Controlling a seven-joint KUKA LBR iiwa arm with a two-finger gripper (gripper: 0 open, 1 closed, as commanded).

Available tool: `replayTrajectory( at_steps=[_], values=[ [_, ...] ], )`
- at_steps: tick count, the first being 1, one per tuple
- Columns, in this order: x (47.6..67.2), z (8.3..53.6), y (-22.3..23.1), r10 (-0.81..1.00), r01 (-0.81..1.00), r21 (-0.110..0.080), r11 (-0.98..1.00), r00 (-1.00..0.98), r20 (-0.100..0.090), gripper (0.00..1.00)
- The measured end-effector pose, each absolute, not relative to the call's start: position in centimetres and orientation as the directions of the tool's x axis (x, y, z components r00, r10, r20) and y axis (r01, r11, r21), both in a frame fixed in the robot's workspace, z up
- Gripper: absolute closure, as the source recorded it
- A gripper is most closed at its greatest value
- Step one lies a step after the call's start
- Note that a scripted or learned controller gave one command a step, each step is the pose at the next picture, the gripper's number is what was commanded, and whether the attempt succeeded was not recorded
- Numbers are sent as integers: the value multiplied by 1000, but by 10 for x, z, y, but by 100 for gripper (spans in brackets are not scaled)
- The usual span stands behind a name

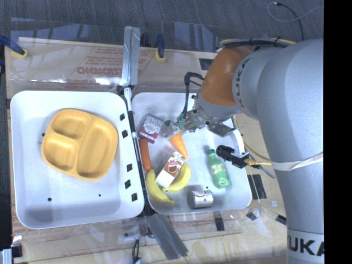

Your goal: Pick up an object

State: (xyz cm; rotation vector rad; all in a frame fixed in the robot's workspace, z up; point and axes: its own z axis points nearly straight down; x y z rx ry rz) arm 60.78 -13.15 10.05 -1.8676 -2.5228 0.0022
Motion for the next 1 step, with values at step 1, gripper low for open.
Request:
replayTrajectory(
  at_steps=[1],
  values=[
    [549, 189, -107, 1000, 1000, -4, 19, -19, 0, 100]
  ],
)
